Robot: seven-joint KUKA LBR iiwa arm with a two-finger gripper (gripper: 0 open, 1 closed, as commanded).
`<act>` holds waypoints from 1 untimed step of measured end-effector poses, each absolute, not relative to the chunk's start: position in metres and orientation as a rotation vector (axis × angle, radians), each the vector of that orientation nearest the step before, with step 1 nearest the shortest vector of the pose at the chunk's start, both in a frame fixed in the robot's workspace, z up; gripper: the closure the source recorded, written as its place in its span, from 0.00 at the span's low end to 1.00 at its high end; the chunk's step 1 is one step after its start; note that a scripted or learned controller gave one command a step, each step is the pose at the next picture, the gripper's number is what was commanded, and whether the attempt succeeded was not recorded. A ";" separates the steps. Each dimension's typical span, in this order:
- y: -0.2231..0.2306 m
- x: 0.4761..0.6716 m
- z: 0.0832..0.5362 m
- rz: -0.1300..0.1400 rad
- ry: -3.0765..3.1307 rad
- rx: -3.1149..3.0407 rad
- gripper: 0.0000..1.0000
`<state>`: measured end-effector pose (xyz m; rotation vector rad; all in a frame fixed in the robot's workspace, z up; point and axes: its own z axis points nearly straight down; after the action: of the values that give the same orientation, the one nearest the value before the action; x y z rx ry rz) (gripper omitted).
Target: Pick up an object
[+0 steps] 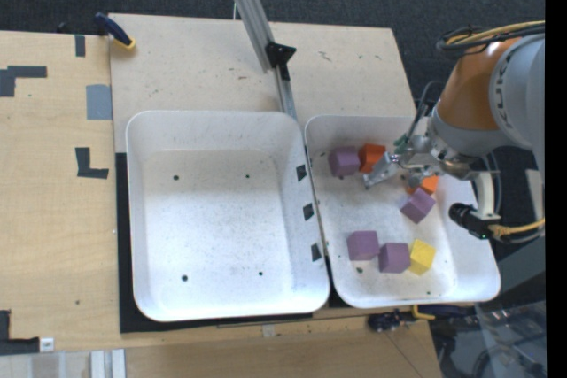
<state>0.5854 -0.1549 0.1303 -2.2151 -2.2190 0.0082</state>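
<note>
Reaching in from the right, the grey arm [496, 102] with its orange band hangs over the right bin [461, 279]. The wooden surface [53, 190] carries both white bins, and the left bin [221, 217] sits just beside the right one. The jaws [383, 174] are low in the right bin, near an orange block [372, 156] and a purple block [345, 161] that touch each other. I cannot tell if the jaws are open or closed. Three more purple blocks, a yellow block [423, 257] and another small orange block [429, 184] lie in the same bin.
</note>
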 end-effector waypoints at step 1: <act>-0.154 0.584 0.089 0.007 -2.220 -2.217 0.00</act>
<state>0.5839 -0.1540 0.0888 -2.2170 -2.2201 0.0070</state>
